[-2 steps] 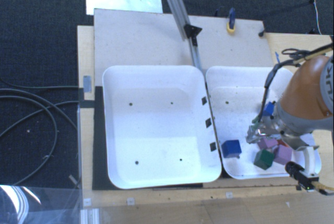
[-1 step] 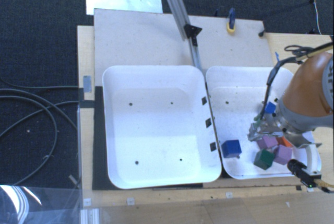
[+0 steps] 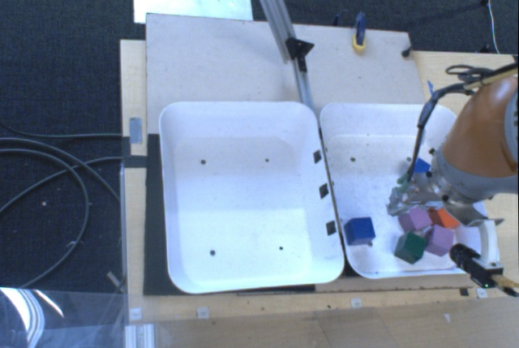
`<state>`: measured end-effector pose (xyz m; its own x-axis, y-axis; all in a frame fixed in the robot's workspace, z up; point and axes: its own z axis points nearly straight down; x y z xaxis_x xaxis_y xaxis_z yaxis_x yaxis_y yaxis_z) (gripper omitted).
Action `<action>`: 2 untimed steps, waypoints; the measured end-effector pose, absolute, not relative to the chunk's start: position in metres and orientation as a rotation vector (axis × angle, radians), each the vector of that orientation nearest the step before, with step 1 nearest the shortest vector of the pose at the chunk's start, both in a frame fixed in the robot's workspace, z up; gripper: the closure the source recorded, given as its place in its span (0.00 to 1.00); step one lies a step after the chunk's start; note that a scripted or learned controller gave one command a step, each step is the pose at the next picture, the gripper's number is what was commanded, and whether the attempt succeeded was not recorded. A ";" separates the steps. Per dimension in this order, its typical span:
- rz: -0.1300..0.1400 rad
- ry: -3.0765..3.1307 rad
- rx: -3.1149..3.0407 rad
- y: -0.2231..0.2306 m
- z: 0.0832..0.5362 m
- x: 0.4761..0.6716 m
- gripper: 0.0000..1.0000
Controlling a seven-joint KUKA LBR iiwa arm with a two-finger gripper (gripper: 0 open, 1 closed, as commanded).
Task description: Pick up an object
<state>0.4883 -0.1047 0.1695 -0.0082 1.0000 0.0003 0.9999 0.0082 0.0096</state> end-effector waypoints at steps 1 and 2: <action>0.015 2.227 2.203 -0.105 0.180 0.490 1.00; 0.019 2.229 2.196 -0.105 0.191 0.491 1.00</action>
<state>0.4914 -0.1051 0.1907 -0.0148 0.9999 -0.0005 0.9997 0.0148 0.0172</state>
